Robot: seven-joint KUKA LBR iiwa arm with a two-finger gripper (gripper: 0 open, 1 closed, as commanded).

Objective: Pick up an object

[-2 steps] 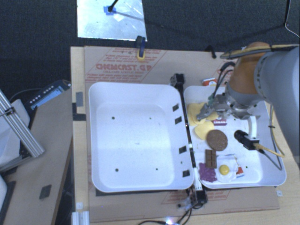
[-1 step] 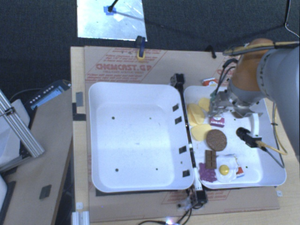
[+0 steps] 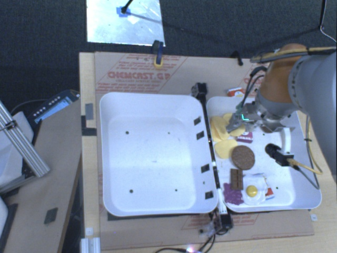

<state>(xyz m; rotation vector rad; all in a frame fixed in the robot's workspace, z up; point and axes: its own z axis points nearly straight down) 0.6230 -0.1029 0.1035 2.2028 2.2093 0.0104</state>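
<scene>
My gripper [image 3: 238, 119] hangs low over the upper left part of the right bin [image 3: 300, 194], right above a pale yellow piece [image 3: 219, 124] and touching or nearly touching it. Another yellow slice [image 3: 225, 149] lies just below. Beside that slice sits a brown round cookie [image 3: 243, 157]. A small purple-and-white item [image 3: 246, 137] lies under the gripper's lower edge. Nothing can be seen between the fingers.
Toward the right bin's front lie a brown chocolate bar [image 3: 236, 178], purple grapes [image 3: 233, 194], a fried egg [image 3: 253, 190] and a small red-and-white piece [image 3: 269, 193]. A red-and-white packet [image 3: 235, 92] rests at the bin's far rim. The left bin [image 3: 113, 194] stands alongside.
</scene>
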